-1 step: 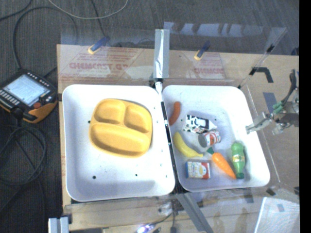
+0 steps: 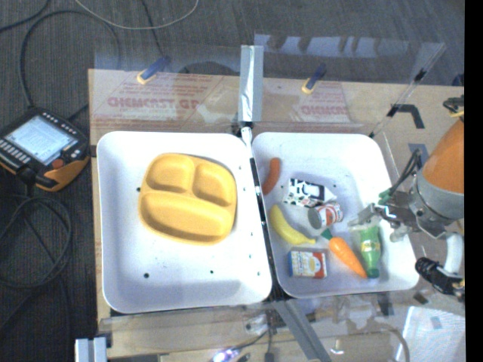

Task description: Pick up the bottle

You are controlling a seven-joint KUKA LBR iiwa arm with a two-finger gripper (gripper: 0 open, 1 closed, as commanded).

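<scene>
A small green bottle [image 2: 370, 249] lies in the right bin [image 2: 355, 148] near its front right corner, its cap end pointing toward the back. An orange carrot [image 2: 348, 255] lies right against its left side. My gripper [image 2: 391, 216] hangs over the bin's right side, just behind and to the right of the bottle's top, close above it. The grey arm with its orange band [image 2: 450, 164] comes in from the right edge. Nothing is visibly lifted off the bin floor.
The right bin also holds a red sausage [image 2: 271, 175], a black-and-white carton [image 2: 308, 192], a small can [image 2: 325, 216], a banana [image 2: 289, 227] and a juice box [image 2: 308, 263]. A yellow divided tray [image 2: 189, 197] sits in the left bin [image 2: 121, 277]. A teach pendant [image 2: 41, 145] lies off the bench at left.
</scene>
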